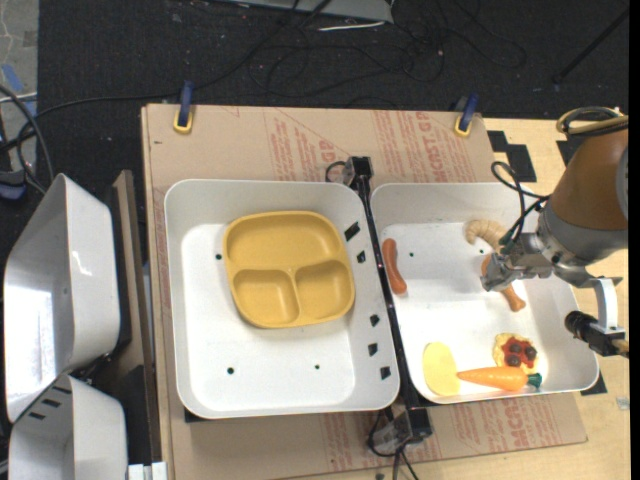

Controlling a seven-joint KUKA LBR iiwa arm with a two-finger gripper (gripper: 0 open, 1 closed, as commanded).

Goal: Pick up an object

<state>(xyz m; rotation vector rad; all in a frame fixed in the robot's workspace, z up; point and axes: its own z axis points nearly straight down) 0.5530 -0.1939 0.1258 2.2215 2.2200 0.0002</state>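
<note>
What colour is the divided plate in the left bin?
Yellow; the divided plate shows best in the camera view.

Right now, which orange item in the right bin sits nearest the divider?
The hot dog, lying along the bin's left wall. The carrot lies at the front, by the yellow piece.

A flat brown cardboard-covered bench top [420, 143] with faint red printed lettering carries 2 shallow white plastic bins set side by side, their inner rims touching along a black divider strip [375, 268]. The left white bin [190, 368] and the right white bin [440, 203] sit square to the board's front edge. 2 yellow-and-blue clamps grip the board's far edge, one near the left corner [183, 114] and one near the right [465, 116]. Black tape patches [515, 156] lie on the board beside the right bin's far corner.
</note>
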